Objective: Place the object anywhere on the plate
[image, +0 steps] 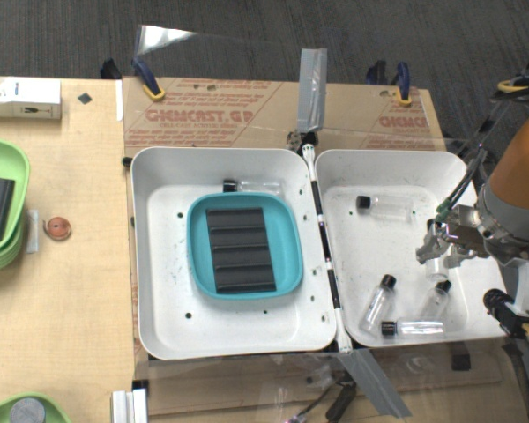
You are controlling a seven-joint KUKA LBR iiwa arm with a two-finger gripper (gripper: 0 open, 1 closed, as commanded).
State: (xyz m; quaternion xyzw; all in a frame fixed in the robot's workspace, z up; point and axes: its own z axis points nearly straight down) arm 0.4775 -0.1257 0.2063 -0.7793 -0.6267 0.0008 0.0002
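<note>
1. The two-finger gripper (432, 252) hangs over the right part of the right shallow white bin (406, 161).
2. Whether its fingers stand wide or narrow cannot be told, and no object is seen between them.
3. Clear plastic vials with black caps lie in the right bin: one (383, 204) near the back wall, one (377, 300) tilted at the front, one (412, 328) along the front wall.
4. Another vial (249, 186) lies in the left bin (159, 263), just behind the teal square plate (289, 236) bearing a black ribbed insert (240, 249).

Robotics lab: wooden bench (62, 324) with two white bins (159, 324), cardboard sheet (212, 113) clamped behind them, grey carpet beyond the bench.
</note>
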